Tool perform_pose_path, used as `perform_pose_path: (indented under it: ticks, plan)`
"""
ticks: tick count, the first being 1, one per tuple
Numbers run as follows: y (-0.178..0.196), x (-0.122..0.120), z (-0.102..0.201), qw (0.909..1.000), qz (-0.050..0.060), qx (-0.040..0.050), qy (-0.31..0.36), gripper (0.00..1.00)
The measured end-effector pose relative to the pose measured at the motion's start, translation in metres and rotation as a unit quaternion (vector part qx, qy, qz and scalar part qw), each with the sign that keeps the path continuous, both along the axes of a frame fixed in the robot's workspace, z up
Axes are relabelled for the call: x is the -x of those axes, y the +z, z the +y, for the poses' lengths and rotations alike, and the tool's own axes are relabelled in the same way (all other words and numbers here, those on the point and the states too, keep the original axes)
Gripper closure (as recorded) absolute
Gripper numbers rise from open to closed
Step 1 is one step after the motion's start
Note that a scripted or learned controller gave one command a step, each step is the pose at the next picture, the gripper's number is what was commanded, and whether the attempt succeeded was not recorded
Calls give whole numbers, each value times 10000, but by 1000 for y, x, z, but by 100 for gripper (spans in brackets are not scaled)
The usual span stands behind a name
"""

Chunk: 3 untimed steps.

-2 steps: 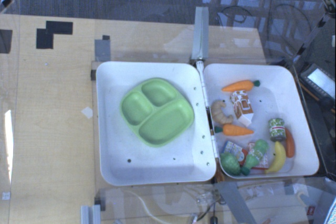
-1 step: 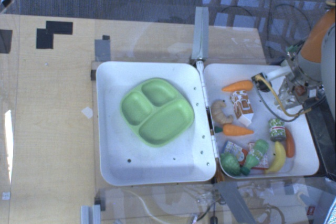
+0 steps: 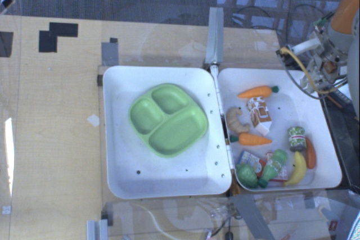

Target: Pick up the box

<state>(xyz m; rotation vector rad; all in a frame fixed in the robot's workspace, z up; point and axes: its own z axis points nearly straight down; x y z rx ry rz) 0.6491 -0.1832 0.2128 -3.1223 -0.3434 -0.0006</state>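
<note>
The left bin (image 3: 112, 121) holds a green divided plate (image 3: 169, 119); in the right bin (image 3: 332, 171) the box (image 3: 260, 112) lies toward the back, between two carrots (image 3: 257, 91), just beside a croissant (image 3: 236, 120). The gripper (image 3: 322, 67) sits off the bin's back right corner, its spread impossible to judge. Approach from above, closing across the box's narrow sides, clear of the neighbours.

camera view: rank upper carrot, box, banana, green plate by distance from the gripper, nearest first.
Gripper sits at the right bin's upper right edge.
1. Upper carrot, top of right bin.
2. Box, just below it.
3. Banana, bottom right.
4. Green plate, left bin.
</note>
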Motion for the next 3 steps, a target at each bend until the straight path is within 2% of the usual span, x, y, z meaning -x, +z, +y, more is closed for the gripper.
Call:
perform_pose_path:
  ticks: [1,2,3]
  plan:
    - [157,-12,47,9998,-7,3,209,100]
    - [-9,-4,-14,9993,29,-4,364,100]
    - [141,-3,54,9990,-5,4,453,100]
